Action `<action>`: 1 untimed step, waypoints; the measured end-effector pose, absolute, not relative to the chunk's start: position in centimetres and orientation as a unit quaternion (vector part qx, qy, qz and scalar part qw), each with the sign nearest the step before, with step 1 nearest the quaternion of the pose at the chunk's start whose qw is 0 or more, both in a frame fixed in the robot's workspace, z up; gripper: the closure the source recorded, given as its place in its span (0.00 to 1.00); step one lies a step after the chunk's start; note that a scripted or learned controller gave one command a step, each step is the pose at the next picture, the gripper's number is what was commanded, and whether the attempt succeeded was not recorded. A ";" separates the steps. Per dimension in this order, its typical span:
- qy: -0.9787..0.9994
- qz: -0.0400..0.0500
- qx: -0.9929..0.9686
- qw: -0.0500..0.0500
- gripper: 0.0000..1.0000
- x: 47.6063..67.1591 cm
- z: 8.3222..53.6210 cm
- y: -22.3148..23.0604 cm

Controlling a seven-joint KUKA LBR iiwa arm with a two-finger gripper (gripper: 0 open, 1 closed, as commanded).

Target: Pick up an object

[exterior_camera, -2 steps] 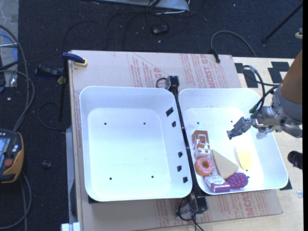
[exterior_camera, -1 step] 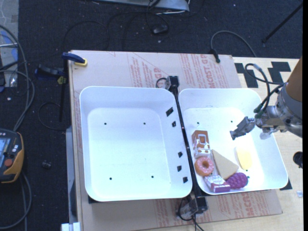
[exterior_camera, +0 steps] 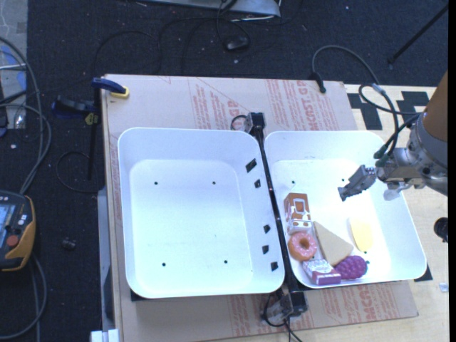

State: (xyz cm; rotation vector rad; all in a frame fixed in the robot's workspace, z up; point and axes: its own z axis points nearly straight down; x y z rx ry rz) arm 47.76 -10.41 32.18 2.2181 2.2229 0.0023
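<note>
Yellow soft oblong toy (exterior_camera: 361,234) lies just below the dark two-finger gripper (exterior_camera: 350,187), whose jaws' state I cannot tell. Approach step, I judge; next, descend onto it.

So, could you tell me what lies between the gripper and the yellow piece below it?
Bare white bin floor; in the camera view the gripper hangs apart from the yellow piece.

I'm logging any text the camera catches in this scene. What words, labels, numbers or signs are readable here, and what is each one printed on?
Red stencilled lettering on the brown board under the bins: upside down, too fragmentary to read.
More red lettering on the board's front edge: also unreadable.
Orange and white packet in the right bin: printing too small to read.
Small pink and white pack: blurred.
</note>
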 end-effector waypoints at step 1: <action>0.707 0.000 0.707 0.000 1.00 47.8 33.1 -10.5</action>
